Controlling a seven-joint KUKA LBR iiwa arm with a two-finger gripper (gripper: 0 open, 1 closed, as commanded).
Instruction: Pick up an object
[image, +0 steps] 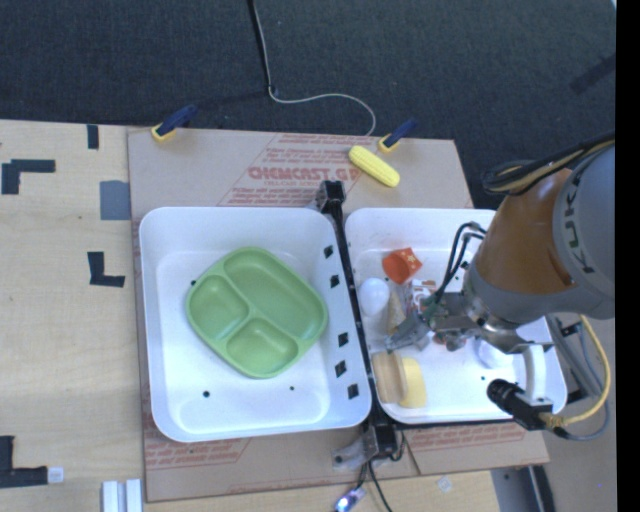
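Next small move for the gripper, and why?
Probably lower straight down a little. The gripper sits in the right bin amid the orange object, white object and yellow block; no object is visibly held.

One fixed overhead camera, tilted down, moderately near, both white bins in frame, arm entering from right

Readable markings: two

The cardboard sheet under the bins carries red printing that reads roughly "CHEMCAST", with smaller lines beneath it too blurred to make out. On the grey arm at the right, part of the black letters "KUK" runs vertically along its casing.
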